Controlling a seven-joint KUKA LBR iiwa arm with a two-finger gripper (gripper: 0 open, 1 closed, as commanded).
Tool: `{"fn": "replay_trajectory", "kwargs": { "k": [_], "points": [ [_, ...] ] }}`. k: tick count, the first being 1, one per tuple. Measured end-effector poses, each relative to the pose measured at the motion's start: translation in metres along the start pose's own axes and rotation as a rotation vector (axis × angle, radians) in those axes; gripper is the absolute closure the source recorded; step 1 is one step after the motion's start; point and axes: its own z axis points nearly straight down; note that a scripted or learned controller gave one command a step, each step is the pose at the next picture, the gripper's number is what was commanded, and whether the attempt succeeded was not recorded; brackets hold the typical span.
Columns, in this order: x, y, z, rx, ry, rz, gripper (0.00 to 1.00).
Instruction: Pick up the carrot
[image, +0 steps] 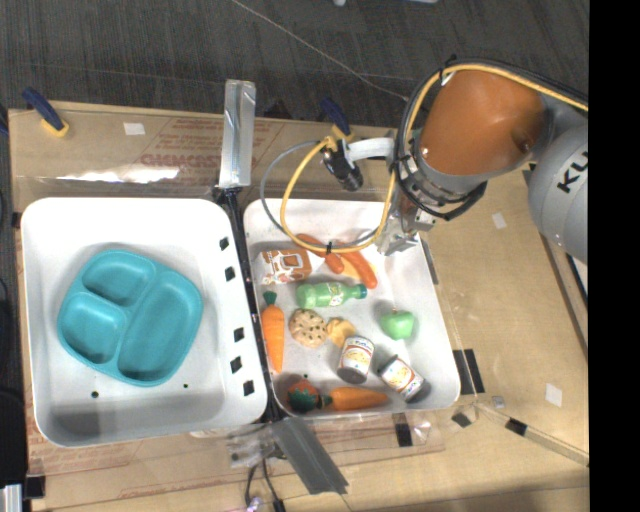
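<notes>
Two shallow white bins side by side on bench. Left bin holds a teal plastic three-compartment plate, lying flat near its middle. Right bin carries the clutter. The slim orange carrot with a green top lies along the right bin's left wall, roughly lengthwise, green end toward the far side. Just right of it: a round speckled cookie; beyond that a green plastic bottle on its side. A second orange carrot-like piece lies along the near wall, beside two small tipped cans. The grey arm's two-finger gripper hangs over the bin's far right corner, well apart from the carrot, which sits left and nearer. Cannot tell the gripper's state; orange wrist band above it hides much.
</notes>
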Motion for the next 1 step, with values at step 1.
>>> {"fn": "replay_trajectory", "kwargs": {
  "k": [1],
  "points": [
    [-0.0001, -0.0010, -0.0378, 0.001, -0.001, -0.003, 1.00]
  ]
}}
